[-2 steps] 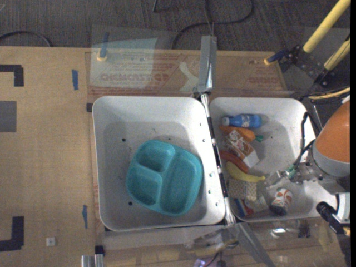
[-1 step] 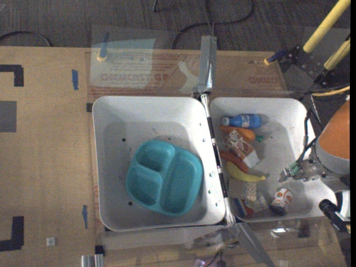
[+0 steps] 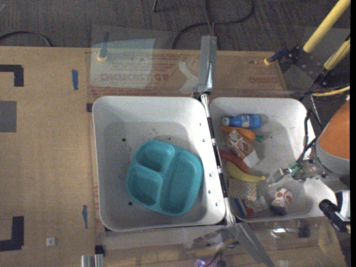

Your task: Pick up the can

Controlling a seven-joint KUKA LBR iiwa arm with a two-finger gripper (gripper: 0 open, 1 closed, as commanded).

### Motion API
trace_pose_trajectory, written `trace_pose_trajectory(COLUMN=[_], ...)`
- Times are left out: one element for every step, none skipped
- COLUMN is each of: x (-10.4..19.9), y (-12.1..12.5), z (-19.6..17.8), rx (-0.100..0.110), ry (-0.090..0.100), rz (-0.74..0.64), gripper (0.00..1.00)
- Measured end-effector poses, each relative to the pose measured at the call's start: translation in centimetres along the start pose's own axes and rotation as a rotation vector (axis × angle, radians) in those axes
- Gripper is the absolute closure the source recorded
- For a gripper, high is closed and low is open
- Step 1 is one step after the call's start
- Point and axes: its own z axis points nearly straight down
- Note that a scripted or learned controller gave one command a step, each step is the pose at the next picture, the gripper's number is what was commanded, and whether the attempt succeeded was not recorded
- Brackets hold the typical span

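Observation:
The can (image 3: pixel 281 199), small and white with red markings, lies near the front of the right bin (image 3: pixel 295 107). My gripper (image 3: pixel 287 173) hangs just behind it and a little to its right, reaching in from the bin's right side. Nothing shows held in it. Above the wrist, the arm's orange band (image 3: pixel 338 132) is at the right edge of the view.
Along the right bin's left side lie a blue bottle (image 3: pixel 243 120), an orange carrot-like item (image 3: pixel 238 132), a small printed box (image 3: pixel 241 147), a banana (image 3: pixel 246 174) and a mesh-patterned packet (image 3: pixel 243 191). The left bin (image 3: pixel 111 115) holds a teal divided plate (image 3: pixel 164 177).

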Motion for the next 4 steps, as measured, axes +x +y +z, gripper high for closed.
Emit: trace_pose_trajectory(x=[-3.2,-1.1,-1.9,-2.1], y=[-0.4,1.4,0.2,0.1], z=[1.1,1.1,1.0,1.0], rx=[0.006,0.005,0.002,0.008], ry=[0.016,0.002,0.017,0.017], rz=[-0.164,-0.024,0.490,0.411], gripper=[0.00,0.00,0.00,0.00])
